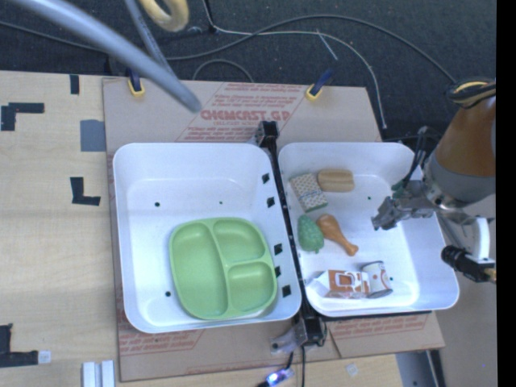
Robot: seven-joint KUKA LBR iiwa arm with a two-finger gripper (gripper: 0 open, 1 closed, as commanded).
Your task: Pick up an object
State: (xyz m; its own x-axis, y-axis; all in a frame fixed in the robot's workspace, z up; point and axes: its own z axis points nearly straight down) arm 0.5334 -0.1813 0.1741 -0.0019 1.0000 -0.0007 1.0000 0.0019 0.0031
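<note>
The right bin [419, 293] holds a tan bread roll [335, 180], a checkered block [305, 189], a green leafy toy [310, 234], an orange drumstick [337, 233] and a white and orange packet [355, 282]. My gripper [389, 215] hangs over the right part of this bin, to the right of the drumstick and apart from it. Its dark fingers point down and left, and nothing shows between them.
The left bin [137, 216] holds a green divided plate [224, 268]. A black divider [278, 216] runs between the two bins. Cables and a grey pole [97, 31] cross the back of the bench.
</note>
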